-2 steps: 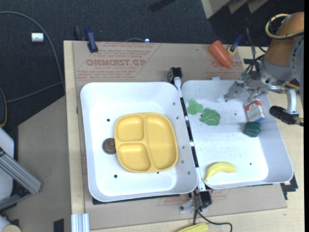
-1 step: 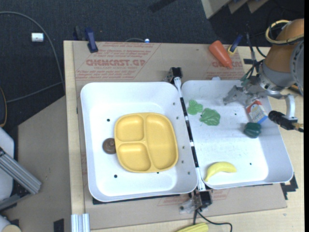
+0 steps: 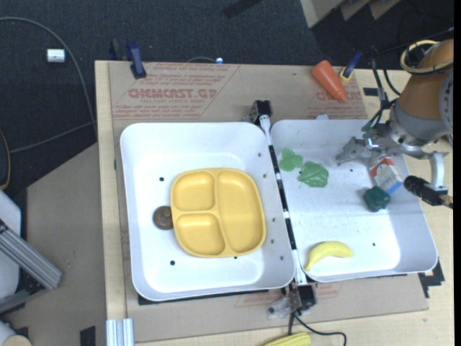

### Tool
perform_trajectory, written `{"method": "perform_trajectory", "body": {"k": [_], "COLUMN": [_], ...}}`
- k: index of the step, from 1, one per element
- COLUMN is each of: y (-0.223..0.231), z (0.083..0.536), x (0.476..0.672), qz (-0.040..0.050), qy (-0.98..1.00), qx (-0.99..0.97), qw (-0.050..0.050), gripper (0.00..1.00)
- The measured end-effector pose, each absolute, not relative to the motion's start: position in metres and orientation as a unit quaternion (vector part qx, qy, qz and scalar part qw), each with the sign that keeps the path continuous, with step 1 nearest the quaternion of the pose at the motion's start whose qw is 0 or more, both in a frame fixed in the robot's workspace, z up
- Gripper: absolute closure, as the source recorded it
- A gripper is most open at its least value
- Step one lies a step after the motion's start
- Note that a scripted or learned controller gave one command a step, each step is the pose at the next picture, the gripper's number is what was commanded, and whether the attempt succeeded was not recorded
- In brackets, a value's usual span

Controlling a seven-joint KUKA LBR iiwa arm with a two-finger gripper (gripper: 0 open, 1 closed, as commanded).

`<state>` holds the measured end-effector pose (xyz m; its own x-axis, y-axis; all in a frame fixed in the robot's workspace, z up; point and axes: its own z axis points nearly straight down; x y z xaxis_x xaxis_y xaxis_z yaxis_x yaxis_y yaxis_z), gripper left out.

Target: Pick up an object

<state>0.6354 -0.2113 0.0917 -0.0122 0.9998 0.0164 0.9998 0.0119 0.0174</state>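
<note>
The right bin holds two light green leafy pieces, a dark green lump, a yellow banana near the front wall, and a small red, white and blue packet. My gripper hangs low over the back of this bin, right of the green pieces and just left of the packet. It sits up and left of the dark green lump. Nothing shows clearly in its grasp. The grey arm with its orange band reaches in from the right.
The left bin carries a yellow divided plate with a small brown round object at its left side. An orange carrot-like toy lies on the bench behind the right bin. A blue clamp sits at the back left.
</note>
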Motion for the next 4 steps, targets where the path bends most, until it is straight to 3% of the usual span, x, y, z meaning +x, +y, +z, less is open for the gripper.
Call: {"method": "perform_trajectory", "body": {"k": [1, 2, 3, 4], "y": [-0.212, -0.216, -0.133, -0.102], "z": [0.092, 0.084, 0.158, 0.1], "x": [0.615, 0.667, 0.668, 0.614], "qz": [0.0121, 0.0017, 0.0022, -0.0009], "qy": [0.711, 0.708, 0.708, 0.707], "qx": [0.703, 0.706, 0.706, 0.707], "qw": [0.001, -0.01, 0.001, -0.002], "gripper": [0.0, 0.0, 0.0, 0.0]}}
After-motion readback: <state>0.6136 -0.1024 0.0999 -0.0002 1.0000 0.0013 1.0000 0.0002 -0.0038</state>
